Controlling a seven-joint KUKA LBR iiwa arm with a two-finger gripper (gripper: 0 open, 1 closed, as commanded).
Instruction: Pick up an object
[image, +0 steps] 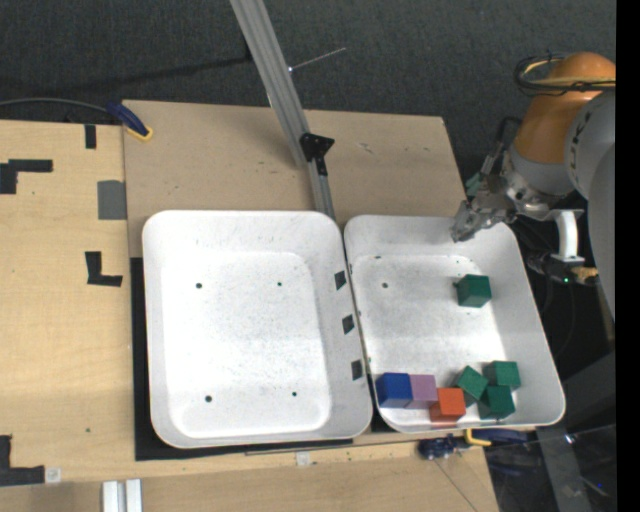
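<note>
Seven small blocks lie in the right bin (530, 330): a green block (473, 290) alone near its middle, and along the near edge a blue block (394, 388), a purple block (423, 388), an orange block (450, 402) and three more green ones. The gripper (466, 226) hangs over the bin's far right corner, well apart from all of them; whether it is released or clenched, I cannot tell.

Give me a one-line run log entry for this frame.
arm: gripper over right bin far rim | grasp: none seen | right bin: seven cubes, lone green cube nearest | left bin: bare
</note>
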